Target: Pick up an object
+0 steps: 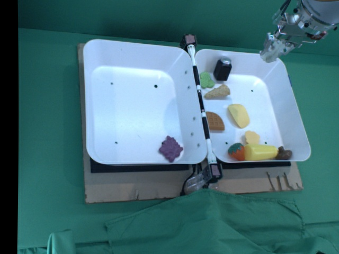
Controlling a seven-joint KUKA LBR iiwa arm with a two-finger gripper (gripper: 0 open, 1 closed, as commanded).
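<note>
My gripper (272,51) hangs above the far right corner of the right bin (290,97), with nothing visible between its fingers. In that bin lie a black can (222,69), a green piece (206,80), a tan wedge (217,92), a brown waffle (214,121), a yellow lemon-like piece (239,115), a pale yellow piece (252,137), a red strawberry (236,152), a yellow block (260,152) and a small brown item (284,154). A purple grape bunch (170,148) lies in the left bin (106,54) near its front right corner.
A black-and-white divider bar (199,102) runs between the two bins. The bins rest on cardboard (132,187) over a green cloth; a folded green cloth (212,221) lies in front.
</note>
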